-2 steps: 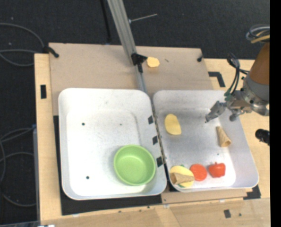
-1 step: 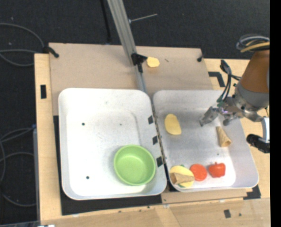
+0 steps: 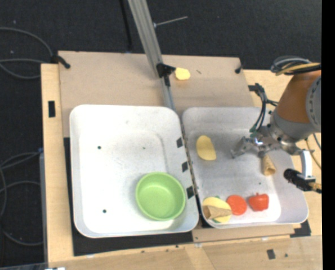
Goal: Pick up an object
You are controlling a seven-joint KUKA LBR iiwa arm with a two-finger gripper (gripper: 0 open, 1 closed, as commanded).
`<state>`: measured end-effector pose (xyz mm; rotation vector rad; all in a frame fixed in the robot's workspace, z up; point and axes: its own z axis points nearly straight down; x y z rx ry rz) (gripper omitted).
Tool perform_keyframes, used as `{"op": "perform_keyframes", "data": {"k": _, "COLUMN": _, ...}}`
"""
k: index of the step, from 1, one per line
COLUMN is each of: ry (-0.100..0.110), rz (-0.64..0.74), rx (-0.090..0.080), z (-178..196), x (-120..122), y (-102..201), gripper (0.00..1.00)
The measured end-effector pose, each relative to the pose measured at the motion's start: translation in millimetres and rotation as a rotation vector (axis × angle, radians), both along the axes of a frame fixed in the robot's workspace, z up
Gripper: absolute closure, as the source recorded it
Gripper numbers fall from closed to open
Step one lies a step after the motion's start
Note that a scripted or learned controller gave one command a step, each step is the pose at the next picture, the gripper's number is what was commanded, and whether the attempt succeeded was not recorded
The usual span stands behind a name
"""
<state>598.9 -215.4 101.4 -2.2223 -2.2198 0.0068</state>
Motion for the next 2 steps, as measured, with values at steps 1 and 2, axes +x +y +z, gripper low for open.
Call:
{"op": "perform_keyframes", "data": {"k": 1, "ry": -0.008, "rz": 0.0, "rx": -0.001, "z": 15, "x": 2, "y": -1, "gripper": 1.0}}
{"op": "perform_keyframes", "data": {"k": 2, "ry": -0.009, "rz": 0.005, "rx": 0.002, "z": 61, "x": 8, "y": 3, "gripper": 1.0}}
